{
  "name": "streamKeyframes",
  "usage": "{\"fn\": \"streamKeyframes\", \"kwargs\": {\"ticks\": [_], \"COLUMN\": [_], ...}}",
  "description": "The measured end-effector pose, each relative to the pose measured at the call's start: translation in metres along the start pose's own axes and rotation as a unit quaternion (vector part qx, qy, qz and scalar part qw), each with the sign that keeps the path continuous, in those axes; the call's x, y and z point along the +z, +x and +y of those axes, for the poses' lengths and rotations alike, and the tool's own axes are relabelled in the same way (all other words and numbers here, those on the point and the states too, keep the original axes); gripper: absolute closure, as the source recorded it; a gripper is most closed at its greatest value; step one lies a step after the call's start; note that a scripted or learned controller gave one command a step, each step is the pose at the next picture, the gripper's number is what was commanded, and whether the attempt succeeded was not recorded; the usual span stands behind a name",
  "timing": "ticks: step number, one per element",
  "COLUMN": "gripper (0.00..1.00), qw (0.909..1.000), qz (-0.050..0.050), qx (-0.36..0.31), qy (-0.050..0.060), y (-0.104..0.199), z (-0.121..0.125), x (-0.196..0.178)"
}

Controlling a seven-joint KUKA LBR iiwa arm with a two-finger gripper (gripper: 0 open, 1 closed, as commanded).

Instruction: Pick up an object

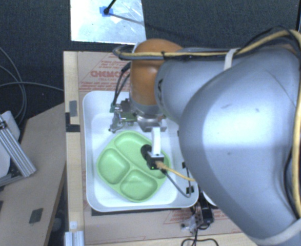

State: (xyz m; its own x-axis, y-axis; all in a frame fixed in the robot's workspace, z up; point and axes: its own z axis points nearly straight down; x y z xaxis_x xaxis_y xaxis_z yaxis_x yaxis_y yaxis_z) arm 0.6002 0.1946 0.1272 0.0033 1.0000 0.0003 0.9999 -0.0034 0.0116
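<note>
The smooth, rounded grey arm (242, 127) bulks over the right side, its glossy orange band above the wrist. Below it the shallow white bin (90, 137) holds a matte green plate (120, 169), rounded and moulded into three compartments. The metal gripper (120, 118) sits at the plate's far edge; whether it is open or closed I cannot tell.

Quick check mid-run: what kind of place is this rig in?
Probably a robotics lab bench, not a kitchen: a grey arm reaches over a white bin holding a green divided plate, with aluminium framing and loose cables alongside.
</note>
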Motion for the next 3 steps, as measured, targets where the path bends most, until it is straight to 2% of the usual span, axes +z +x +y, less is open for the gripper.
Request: {"fn": "streamKeyframes", "kwargs": {"ticks": [1,2,3], "gripper": [0.0,1.0,1.0], "qw": [1.0,1.0,1.0], "qz": [0.001,0.001,0.003], "qx": [-0.005,-0.005,-0.005], "qy": [0.007,0.006,0.003], "y": [0.043,0.04,0.041], "z": [-0.054,-0.051,-0.103], "x": [-0.007,-0.018,-0.126]}}
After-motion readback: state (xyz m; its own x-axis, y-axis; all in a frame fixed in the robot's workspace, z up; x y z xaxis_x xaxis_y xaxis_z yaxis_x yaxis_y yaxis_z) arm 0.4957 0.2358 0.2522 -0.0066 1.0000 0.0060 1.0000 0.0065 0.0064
